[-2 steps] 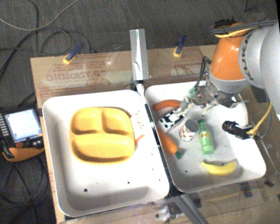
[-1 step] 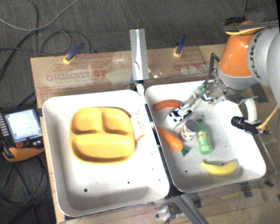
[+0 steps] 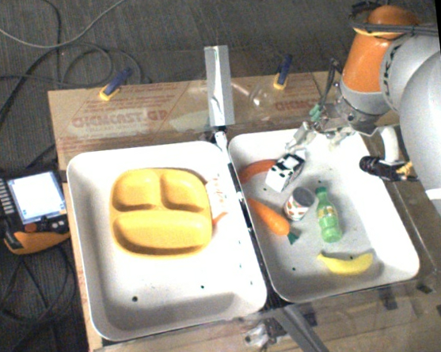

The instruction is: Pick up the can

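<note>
Can point(image 3: 298, 202) is crowded by green bottle point(image 3: 327, 215) and carrot point(image 3: 270, 218), so a neighbour could be grabbed; gripper point(image 3: 322, 124) state cannot be told.

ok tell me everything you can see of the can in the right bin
The can is small, with a dark top facing the camera and a pale, reddish-printed side, so it seems to stand roughly upright. It sits mid right bin, close against the green bottle and near the carrot. The gripper is apart from it, at the bin's far edge.
</note>
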Robot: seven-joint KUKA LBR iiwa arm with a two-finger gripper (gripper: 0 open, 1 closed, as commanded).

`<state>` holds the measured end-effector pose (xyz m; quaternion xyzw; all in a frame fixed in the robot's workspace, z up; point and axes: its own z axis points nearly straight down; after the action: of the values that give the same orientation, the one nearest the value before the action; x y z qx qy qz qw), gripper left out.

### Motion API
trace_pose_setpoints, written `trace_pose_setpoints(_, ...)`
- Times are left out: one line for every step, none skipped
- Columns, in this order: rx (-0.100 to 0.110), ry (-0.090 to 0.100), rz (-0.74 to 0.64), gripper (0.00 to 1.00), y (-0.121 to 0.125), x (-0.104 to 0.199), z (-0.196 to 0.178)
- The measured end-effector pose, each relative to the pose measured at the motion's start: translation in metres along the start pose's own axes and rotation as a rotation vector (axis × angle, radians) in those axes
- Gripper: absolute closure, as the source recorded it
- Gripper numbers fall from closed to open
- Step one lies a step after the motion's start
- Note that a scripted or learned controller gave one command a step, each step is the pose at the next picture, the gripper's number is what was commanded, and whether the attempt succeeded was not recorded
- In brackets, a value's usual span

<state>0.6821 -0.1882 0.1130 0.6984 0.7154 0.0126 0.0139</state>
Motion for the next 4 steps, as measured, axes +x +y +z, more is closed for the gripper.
trace_pose_setpoints(-0.019,-0.011,0.071,0.00,-0.036,0.053,-0.002)
trace_pose_setpoints(-0.028,-0.010,0.196,0.00,-0.055,0.074,-0.002)
trace_pose_setpoints(-0.034,-0.006,0.325,0.00,-0.105,0.072,-0.003)
trace_pose_setpoints(-0.018,-0.001,0.384,0.00,-0.069,0.013,-0.001)
